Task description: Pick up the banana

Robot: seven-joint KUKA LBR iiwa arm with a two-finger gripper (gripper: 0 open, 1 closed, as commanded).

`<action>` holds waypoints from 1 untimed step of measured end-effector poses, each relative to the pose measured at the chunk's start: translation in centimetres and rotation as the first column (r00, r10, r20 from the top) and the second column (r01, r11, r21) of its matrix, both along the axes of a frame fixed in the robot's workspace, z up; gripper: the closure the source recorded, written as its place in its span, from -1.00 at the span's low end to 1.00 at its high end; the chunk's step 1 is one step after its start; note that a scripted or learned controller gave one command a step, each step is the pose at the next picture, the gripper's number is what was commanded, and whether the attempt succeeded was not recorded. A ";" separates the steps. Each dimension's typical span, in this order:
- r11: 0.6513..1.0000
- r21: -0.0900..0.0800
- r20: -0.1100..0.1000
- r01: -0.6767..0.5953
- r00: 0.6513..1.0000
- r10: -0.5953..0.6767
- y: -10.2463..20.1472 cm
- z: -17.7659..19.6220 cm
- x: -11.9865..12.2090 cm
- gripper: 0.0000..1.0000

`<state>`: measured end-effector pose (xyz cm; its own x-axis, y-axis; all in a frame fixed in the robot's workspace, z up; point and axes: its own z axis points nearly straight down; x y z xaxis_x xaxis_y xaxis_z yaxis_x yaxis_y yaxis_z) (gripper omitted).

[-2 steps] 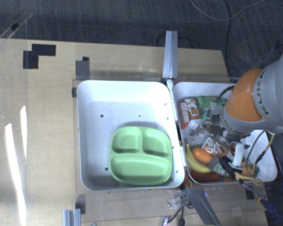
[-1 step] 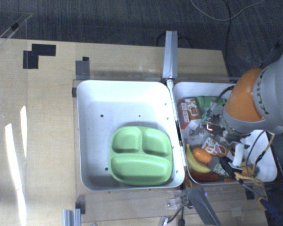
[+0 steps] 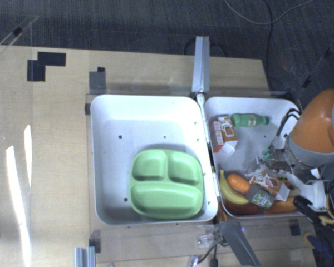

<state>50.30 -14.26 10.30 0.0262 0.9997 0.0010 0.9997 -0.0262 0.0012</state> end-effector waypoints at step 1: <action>0.992 -0.001 0.009 -0.124 0.992 0.124 5.0 -1.6 7.7 -1.00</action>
